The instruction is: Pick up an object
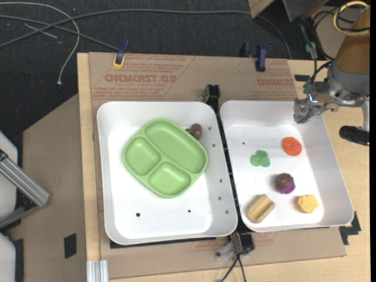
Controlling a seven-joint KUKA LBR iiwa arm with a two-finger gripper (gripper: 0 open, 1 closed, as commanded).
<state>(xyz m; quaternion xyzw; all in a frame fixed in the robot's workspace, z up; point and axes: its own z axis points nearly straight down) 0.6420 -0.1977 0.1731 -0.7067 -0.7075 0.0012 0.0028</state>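
Note:
Several small objects lie in the right bin: an orange-red round one, a green leafy one, a dark purple one, a yellow one and a tan bread-like roll. In the left bin a small brown object rests against the far edge of a green divided plate. My gripper hangs over the right bin's far right corner, up and to the right of the orange-red object and apart from it. Nothing shows in its grasp.
A black divider runs between the two bins. Blue clamps hold the cardboard at the bench's far edge. Cables lie on the dark floor at the upper left. A metal rail sits at the left.

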